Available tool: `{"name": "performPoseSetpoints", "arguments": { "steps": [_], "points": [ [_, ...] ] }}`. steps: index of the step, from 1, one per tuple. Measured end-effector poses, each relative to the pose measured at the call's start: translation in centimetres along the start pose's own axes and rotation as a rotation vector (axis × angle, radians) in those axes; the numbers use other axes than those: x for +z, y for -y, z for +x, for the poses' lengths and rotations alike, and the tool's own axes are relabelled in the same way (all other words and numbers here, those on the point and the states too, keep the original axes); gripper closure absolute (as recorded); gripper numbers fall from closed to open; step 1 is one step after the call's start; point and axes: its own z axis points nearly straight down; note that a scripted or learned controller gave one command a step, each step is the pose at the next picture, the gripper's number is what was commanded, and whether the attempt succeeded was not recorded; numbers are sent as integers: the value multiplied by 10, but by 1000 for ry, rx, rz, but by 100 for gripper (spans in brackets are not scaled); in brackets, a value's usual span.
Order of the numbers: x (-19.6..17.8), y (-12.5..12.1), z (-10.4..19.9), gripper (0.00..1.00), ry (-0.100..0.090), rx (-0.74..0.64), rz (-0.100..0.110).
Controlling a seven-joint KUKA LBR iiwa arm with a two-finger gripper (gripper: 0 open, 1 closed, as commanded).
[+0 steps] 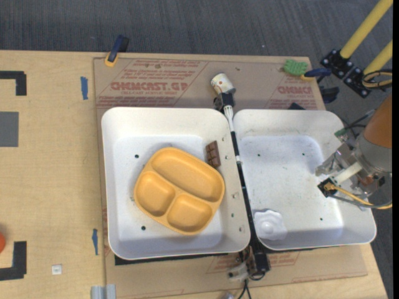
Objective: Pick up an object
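The likeliest thing to pick is the small white object (269, 223), a rounded, cap-like piece lying on the floor of the right bin (299, 143) close to its front-left corner, pale enough against the white plastic that its exact shape is hard to read. The gripper (336, 182) hangs over the right-hand side of the same bin, near its far wall, so the white object lies to the gripper's left in the camera view and somewhat toward the bin's front edge; the reach would be a slanted run across the bare bin floor with nothing standing between them. The object shows no clear long axis, so the approach angle probably matters little. Whether the fingers are spread or closed cannot be told from this angle, and nothing is seen held between them. In the left bin (118, 167) sits a yellow divided tray (179, 189) with three compartments, tilted a little on the floor, and just beside its upper right edge a small brown block (212, 154) rests near the wall shared by the two bins. Both lie well apart from the gripper and across that dividing wall, which makes the white object the nearer candidate by my judgement.
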Motion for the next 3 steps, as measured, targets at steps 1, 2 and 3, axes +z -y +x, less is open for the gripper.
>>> {"name": "performPoseSetpoints", "arguments": {
  "steps": [1,2,3],
  "points": [
    [-10,-2,-2,100,4,-2,-9],
    [-73,-36,44,100,5,-81,-19],
    [-115,-65,101,100,9,-383,-19]
  ]
}}
